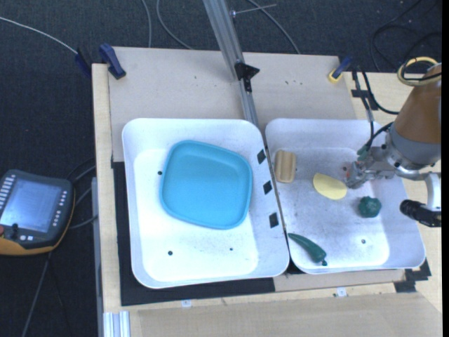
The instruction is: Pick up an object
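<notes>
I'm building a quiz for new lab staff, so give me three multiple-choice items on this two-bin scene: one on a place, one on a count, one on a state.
1. Where does the blue plate lie?
A. In the left bin
B. In the right bin
C. On the floor

2. How many loose objects lie in the right bin?
A. One
B. Two
C. Four

3. How does the gripper stand to the yellow object?
A. It holds it high above the bin
B. It sits low in the bin just right of it
C. It is over the left bin

Answers:
1 A: the plate fills the left bin's middle.
2 C: the tan block, the yellow object, the dark green lump and the green pepper.
3 B: the gripper sits beside the yellow object's right edge.
</notes>
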`<state>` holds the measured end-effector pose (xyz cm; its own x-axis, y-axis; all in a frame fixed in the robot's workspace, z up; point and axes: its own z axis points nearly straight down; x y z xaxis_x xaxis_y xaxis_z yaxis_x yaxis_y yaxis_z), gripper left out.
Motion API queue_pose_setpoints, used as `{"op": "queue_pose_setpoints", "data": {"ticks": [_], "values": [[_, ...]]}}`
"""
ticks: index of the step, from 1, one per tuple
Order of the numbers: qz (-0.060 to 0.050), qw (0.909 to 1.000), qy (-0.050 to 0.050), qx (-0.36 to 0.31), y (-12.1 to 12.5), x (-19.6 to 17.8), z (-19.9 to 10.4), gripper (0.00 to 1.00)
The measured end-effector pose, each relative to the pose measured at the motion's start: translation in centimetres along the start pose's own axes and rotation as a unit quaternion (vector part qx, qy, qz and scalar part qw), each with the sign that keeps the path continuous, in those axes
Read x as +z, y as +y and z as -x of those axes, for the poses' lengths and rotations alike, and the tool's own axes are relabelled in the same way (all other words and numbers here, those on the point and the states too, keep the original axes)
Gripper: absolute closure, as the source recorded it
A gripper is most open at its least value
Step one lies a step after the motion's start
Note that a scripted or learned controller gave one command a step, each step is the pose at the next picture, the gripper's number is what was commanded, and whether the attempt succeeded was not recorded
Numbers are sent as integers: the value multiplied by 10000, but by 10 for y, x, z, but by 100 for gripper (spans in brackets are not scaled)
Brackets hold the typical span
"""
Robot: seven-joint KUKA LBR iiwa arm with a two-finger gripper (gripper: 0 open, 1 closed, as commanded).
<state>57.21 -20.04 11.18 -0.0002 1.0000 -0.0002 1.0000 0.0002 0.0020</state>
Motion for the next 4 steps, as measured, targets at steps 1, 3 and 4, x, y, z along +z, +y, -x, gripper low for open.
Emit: {"op": "queue_pose_setpoints", "data": {"ticks": [1, 3, 4], "values": [[9, 10000, -4, -1, 3, -42, 0, 100], [17, 10000, -4, -5, 5, -142, -15, 100], [-9, 10000, 6, -16, -7, -132, -60, 100]]}}
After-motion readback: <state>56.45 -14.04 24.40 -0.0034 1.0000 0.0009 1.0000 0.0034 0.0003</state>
